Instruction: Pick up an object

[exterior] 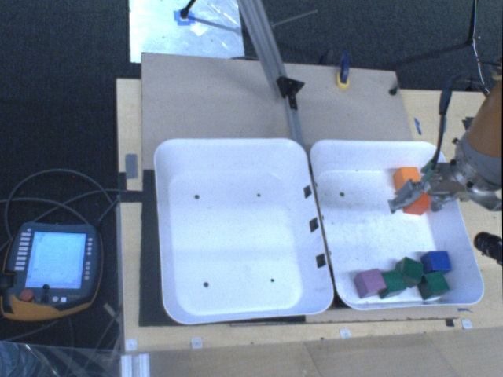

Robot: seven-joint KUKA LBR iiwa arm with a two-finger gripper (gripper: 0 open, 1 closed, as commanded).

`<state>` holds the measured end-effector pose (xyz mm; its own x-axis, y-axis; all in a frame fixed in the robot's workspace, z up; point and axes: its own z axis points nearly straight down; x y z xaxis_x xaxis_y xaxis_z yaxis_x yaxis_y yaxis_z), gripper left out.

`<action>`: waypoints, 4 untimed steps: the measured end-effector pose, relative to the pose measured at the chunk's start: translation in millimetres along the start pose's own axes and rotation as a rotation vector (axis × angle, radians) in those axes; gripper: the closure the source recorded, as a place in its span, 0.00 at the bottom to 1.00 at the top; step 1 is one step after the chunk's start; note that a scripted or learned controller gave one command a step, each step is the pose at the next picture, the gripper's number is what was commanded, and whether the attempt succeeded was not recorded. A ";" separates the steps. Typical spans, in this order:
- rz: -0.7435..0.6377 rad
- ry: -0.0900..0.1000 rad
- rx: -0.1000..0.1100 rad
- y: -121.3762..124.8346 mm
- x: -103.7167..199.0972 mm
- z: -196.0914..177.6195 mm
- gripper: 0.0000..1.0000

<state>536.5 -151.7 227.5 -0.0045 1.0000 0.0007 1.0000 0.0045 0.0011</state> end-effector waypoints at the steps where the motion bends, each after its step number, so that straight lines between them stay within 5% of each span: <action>1: 0.001 0.000 -0.001 0.1 0.0 -0.2 0.00; 3: 0.003 0.001 0.006 -9.7 1.0 118.2 0.00; 4: 0.002 0.000 0.002 -9.6 1.0 138.2 0.00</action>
<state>527.1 -150.6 89.3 -0.0024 1.0000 0.0003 1.0000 0.0024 -0.0013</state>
